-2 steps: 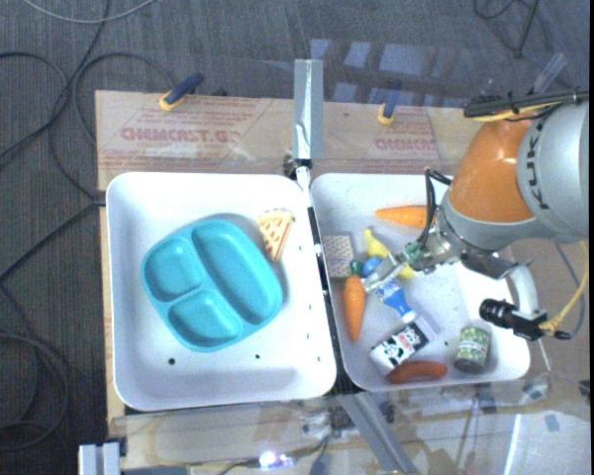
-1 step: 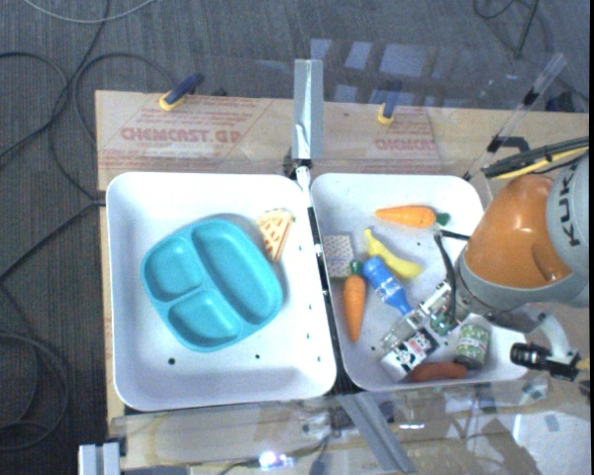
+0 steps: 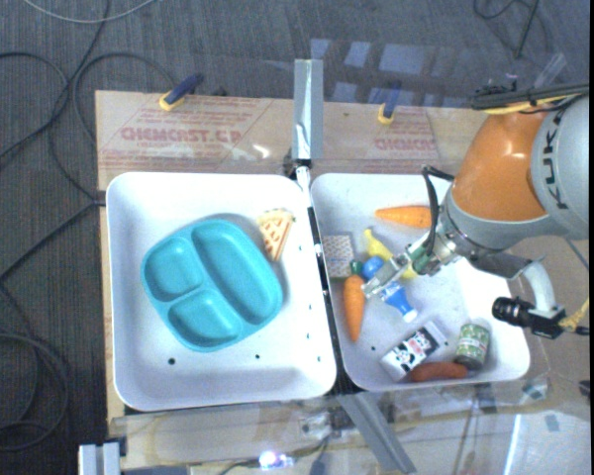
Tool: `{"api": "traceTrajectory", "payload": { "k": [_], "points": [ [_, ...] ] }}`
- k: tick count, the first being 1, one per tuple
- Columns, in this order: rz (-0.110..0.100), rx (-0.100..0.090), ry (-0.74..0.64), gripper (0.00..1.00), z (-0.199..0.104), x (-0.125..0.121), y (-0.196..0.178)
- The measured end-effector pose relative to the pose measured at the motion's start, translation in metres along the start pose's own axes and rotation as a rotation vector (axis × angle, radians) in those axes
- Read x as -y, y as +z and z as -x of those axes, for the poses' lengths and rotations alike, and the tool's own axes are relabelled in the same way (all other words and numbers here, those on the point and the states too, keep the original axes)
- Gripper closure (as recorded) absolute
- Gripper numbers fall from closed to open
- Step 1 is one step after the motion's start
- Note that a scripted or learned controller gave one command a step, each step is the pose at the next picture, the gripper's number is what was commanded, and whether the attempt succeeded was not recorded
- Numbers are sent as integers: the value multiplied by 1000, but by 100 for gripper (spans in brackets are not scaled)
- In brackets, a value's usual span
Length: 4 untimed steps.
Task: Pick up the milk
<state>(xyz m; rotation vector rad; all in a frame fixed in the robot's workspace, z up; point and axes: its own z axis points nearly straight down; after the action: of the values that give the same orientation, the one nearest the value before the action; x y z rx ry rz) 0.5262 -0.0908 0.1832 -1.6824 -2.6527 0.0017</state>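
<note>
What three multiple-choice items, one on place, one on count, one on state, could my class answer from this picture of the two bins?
1. Where does the milk carton lie?
A. right bin, near the front edge
B. on the blue tray
C. on the floor

2. How many compartments does the blue tray have?
A. one
B. three
C. six

3. How does the milk carton lie?
A. between the gripper's fingers
B. on its side, apart from the gripper
C. on the pizza slice

Answers: 1 A, it rests beside the sausage. 2 B, three hollows show. 3 B, the gripper hovers above the carrot.
</note>
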Motion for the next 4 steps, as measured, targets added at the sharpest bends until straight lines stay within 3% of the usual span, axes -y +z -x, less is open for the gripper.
{"api": "traceTrajectory", "payload": {
  "k": [1, 2, 3, 4],
  "points": [
    [0, 0, 0, 0, 0, 0, 0],
    [-1, -1, -276, 0, 6, 50, 73],
    [1, 0, -302, 0, -3, -12, 0],
    [0, 2, -374, 0, 54, 66, -2]
  ]
}}
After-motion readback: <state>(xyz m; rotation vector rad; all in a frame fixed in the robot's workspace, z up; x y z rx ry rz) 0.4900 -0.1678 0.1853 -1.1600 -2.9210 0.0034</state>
